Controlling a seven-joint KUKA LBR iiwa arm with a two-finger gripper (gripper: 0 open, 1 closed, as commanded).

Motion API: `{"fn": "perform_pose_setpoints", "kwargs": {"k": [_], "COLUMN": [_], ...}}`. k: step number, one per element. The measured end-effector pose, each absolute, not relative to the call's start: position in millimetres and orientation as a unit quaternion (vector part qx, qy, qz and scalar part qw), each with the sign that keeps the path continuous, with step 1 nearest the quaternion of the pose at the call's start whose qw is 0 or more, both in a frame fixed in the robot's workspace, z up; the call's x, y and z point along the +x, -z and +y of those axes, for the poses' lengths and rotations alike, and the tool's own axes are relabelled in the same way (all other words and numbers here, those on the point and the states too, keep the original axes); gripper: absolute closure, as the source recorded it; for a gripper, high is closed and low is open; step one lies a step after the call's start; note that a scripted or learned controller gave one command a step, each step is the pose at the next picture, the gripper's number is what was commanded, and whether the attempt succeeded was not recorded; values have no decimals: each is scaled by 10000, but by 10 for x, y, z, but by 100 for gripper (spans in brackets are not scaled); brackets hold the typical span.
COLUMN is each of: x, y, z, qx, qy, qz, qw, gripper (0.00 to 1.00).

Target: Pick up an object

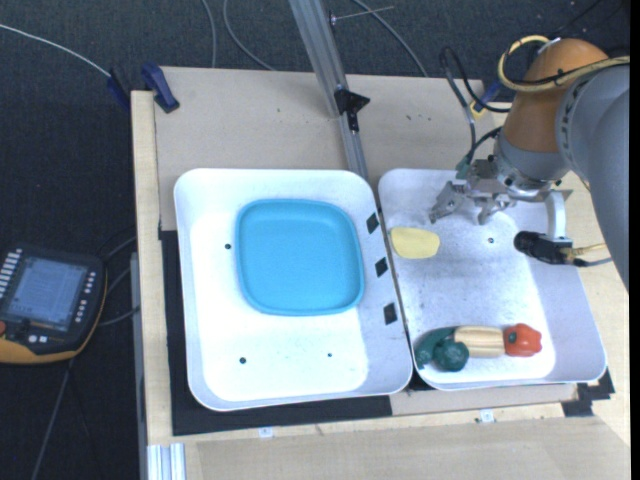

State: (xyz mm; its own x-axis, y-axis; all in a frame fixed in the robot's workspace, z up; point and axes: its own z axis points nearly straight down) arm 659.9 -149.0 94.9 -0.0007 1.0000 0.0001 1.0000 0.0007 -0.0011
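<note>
A KUKA arm's gripper (pixel 470 206) hangs over the far end of the right bin (pixel 560 298), its 2 fingers spread apart with nothing between them. The grey wrist and its orange band rise behind it toward the right edge of the bench.

Just left of the fingers and slightly nearer the camera, a pale yellow, rounded object (pixel 414 243) lies by itself on the bin floor, close to the wall shared with the left bin (pixel 200 268). It looks like the nearest candidate for the pick. At the near end of the same bin, well apart from the gripper, 3 toy foods lie in a row touching one another: a dark green lumpy piece (pixel 442 352), a tan cylinder (pixel 480 341) and a red, tomato-like piece (pixel 522 340). The left bin carries a blue square plate (pixel 300 256).

The descent has apparently not begun. To do this step well, the arm would need to shift left so the open fingers straddle the yellow object's narrower width, keeping the left finger off the bin wall, then drop low enough to close below its rounded crown, since a high pinch on such a shape is likely to slip.
</note>
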Motion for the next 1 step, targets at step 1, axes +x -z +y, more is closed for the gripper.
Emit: {"fn": "perform_pose_setpoints", "kwargs": {"k": [1], "x": [6607], "y": [-1069], "z": [-1491], "qx": [-7068], "qy": [4], "qz": [-7074], "qw": [-7], "gripper": [100]}}
